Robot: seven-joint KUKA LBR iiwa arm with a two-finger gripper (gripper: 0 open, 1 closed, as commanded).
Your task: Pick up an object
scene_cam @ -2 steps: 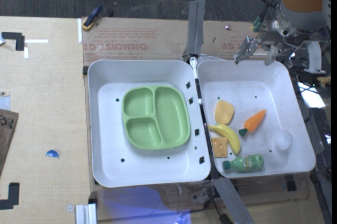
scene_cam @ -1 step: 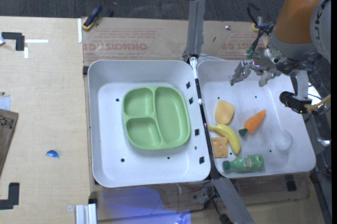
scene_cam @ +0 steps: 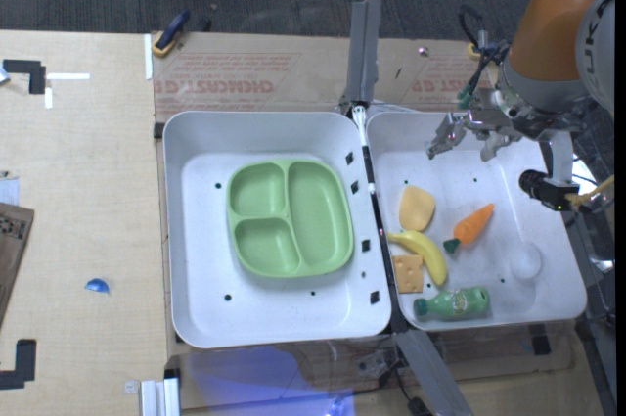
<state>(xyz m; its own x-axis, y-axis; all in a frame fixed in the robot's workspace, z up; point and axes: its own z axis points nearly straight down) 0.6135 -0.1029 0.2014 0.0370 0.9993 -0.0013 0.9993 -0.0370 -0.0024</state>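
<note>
We take the right bin (scene_cam: pixel 548 301) as our landmark. The claw (scene_cam: pixel 471 132) hangs over that bin's far left part, near its back wall, and we see nothing between its fingers; whether they are spread or pressed together we cannot tell.

Inside the right bin, well apart from the claw and nearer the front, lie the things to pick. A pale yellow piece (scene_cam: pixel 416 207) sits at the bin's left-centre, with a banana (scene_cam: pixel 423 253) just in front of it and a cracker-like square (scene_cam: pixel 407 273) touching the banana. A carrot (scene_cam: pixel 471 224) lies at the bin's middle. A green bottle (scene_cam: pixel 452 304) lies on its side along the front wall.

Left of the right bin, the other bin (scene_cam: pixel 186 238) holds a green divided plate (scene_cam: pixel 290 216).
</note>
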